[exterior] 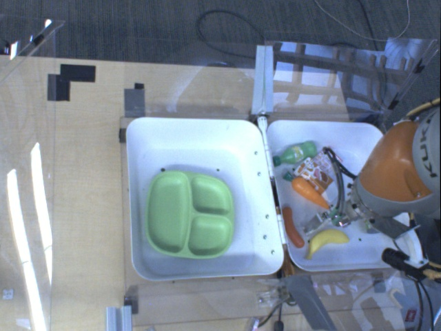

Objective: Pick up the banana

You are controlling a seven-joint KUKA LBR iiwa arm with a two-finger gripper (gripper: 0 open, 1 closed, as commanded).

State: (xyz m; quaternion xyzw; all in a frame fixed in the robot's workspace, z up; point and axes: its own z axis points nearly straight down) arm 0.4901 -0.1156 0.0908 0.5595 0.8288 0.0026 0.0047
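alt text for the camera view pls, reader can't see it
A grey and orange robot arm reaches into the right bin, its gripper just above a banana. A carrot, sausage, green bottle and snack packet lie nearby; the left bin holds a green divided plate.

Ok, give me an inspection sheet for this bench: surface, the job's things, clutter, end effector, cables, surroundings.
Surface: wooden bench with left white bin and right white bin side by side.
Job's things: banana lying near the right bin's front edge.
Clutter: green divided plate in the left bin; carrot, green bottle, snack packet and red sausage in the right bin.
End effector: end effector low in the right bin, just above the banana; finger state unclear.
Cables: black cable looped on the floor behind.
Surroundings: dark carpet.
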